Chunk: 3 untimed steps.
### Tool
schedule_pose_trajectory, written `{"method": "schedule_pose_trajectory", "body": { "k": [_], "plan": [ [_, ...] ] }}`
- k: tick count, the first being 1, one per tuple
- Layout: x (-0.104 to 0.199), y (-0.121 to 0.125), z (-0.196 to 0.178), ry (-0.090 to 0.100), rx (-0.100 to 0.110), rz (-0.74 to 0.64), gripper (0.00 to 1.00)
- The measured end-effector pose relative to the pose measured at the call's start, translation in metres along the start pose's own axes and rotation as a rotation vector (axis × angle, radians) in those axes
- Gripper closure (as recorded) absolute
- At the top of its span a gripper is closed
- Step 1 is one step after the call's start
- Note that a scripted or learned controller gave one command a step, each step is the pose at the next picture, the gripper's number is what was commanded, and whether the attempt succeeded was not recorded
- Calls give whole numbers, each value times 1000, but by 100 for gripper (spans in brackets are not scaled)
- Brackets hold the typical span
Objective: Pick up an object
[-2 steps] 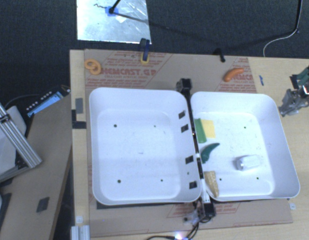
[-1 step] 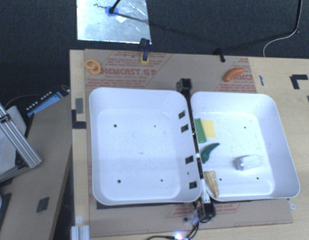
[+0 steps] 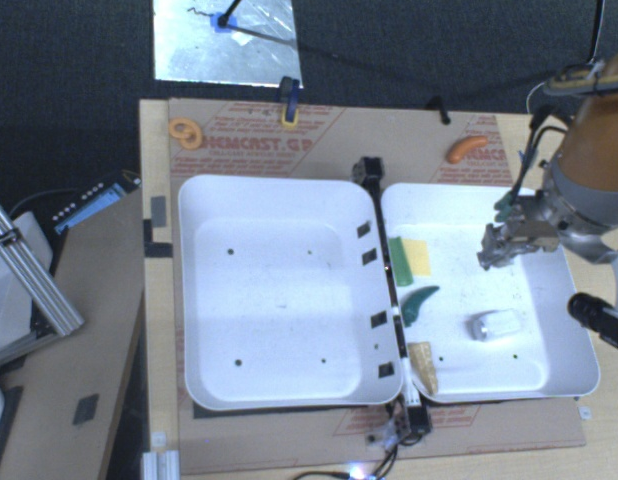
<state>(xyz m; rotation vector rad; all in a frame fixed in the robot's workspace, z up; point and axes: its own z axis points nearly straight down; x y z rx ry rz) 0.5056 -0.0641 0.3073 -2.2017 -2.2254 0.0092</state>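
Clutter in the right bin sits left of and below my gripper, whose opening I cannot tell: yellow sponge, green piece, silvery object

A tan board lies under two white bins, printed with red lettering along its far edge. On its far left corner sits an orange ring-shaped piece, and near its far right corner an orange sausage-shaped piece. A blue and yellow clamp grips the far edge. Beyond it, a shiny silver sheet rests on dark carpet. At the left, an aluminium rail slants across a lighter table.
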Motion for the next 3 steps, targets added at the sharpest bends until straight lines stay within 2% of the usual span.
{"method": "schedule_pose_trajectory", "body": {
  "k": [1, 2, 3],
  "plan": [
    [-12, -14, -102, -5, -25, 7, 100],
    [-78, -23, -236, -10, -31, 15, 100],
    [-12, -21, -124, -1, -6, 1, 100]
  ]
}}
